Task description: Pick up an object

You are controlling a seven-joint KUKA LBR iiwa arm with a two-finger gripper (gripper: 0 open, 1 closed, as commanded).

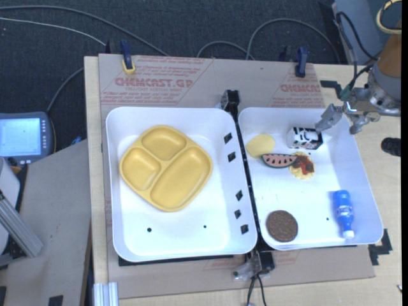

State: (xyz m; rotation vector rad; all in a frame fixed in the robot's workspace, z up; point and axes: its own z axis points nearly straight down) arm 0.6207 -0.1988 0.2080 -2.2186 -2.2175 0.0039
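The right bin [363,171] holds several small items: a black-and-white toy [306,138], a pale yellow round piece [260,145], a watermelon slice [278,160], an orange-and-yellow piece [304,166], a blue bottle [342,213] lying down and a brown round cookie [281,225]. My gripper [343,120] hangs over the bin's far right corner, just right of the black-and-white toy. Its two fingers are spread apart with nothing between them; the left finger [328,116] points down toward the toy.
In the left bin [127,228] lies a yellow divided plate [166,167]. A black divider with clips [239,190] runs between the bins. Two blue clamps [127,61] pin the cardboard at the back. A small screen [22,136] stands off the bench at left.
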